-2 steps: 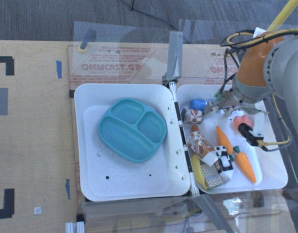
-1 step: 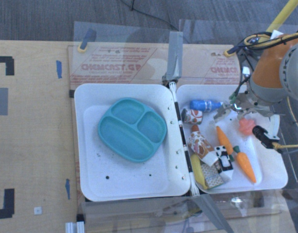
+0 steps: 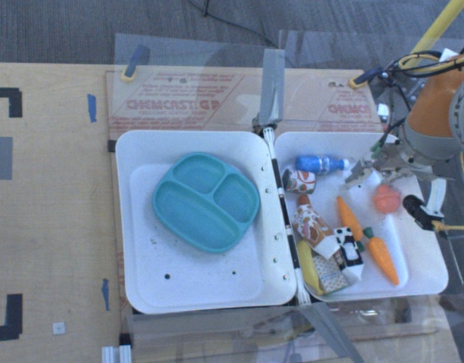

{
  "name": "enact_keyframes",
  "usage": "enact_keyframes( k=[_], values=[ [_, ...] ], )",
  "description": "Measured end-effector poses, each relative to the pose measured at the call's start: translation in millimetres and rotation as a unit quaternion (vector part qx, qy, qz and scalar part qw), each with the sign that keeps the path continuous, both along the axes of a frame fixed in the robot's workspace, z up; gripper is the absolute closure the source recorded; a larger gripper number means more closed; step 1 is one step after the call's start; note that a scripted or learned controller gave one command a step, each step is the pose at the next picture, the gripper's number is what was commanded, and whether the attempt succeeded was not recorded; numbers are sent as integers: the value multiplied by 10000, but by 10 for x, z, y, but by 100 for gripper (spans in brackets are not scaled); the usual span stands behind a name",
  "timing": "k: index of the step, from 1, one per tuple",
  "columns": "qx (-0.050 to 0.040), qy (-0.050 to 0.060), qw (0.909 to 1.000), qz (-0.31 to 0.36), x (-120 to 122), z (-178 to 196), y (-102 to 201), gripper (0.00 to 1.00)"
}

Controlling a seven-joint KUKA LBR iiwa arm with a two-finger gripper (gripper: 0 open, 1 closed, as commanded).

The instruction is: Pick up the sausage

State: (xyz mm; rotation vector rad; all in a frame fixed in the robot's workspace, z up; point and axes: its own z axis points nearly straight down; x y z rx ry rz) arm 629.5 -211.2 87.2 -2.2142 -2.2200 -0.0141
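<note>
The sausage is a slim orange-red stick lying slantwise in the middle of the right bin. My gripper hovers over the bin's upper right part, up and to the right of the sausage and apart from it. Its fingers are spread open with nothing between them. A pink ball lies just below the gripper.
The right bin also holds a blue bottle, a small can, a brown-and-white packet, a carrot, a banana and a black-and-white toy. A teal divided plate sits in the left bin.
</note>
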Motion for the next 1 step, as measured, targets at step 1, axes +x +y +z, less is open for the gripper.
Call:
enact_keyframes(
  k=[1],
  values=[
    [-10,-31,9994,345,-256,5,-18,0]
  ],
)
